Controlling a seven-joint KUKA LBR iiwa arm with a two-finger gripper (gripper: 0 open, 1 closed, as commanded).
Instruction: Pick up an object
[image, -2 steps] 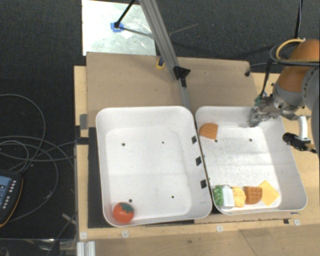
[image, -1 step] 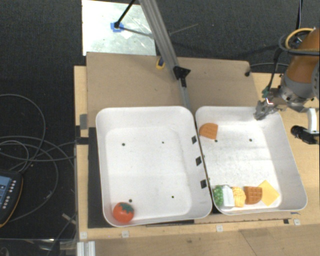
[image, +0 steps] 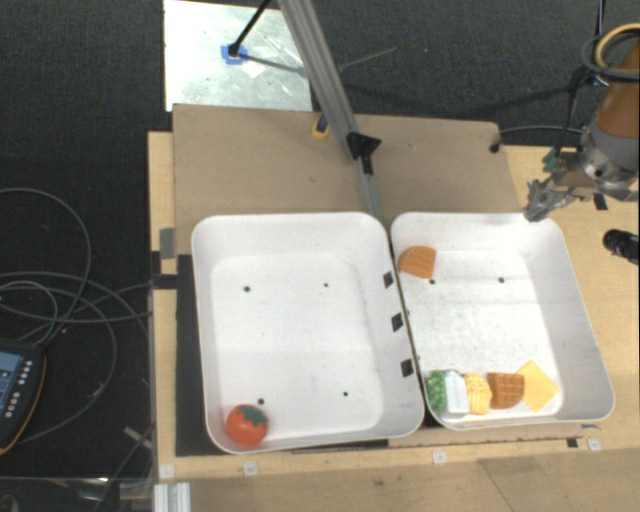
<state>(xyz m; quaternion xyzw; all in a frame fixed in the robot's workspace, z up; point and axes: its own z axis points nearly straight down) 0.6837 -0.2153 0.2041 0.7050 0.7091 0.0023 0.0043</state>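
You are looking down on a light wooden worktop (image: 440, 165) with a brown board laid across its far part. Two shallow white bins sit directly on it, side by side and touching along their inner edges. The left bin (image: 215, 300) spans the worktop's middle, the right bin (image: 570, 300) reaches close to its right edge. A dark mat (image: 185, 400) shows under the left bin's near corner. A grey pole (image: 330, 80) slants over the worktop's far edge toward the bins' junction.
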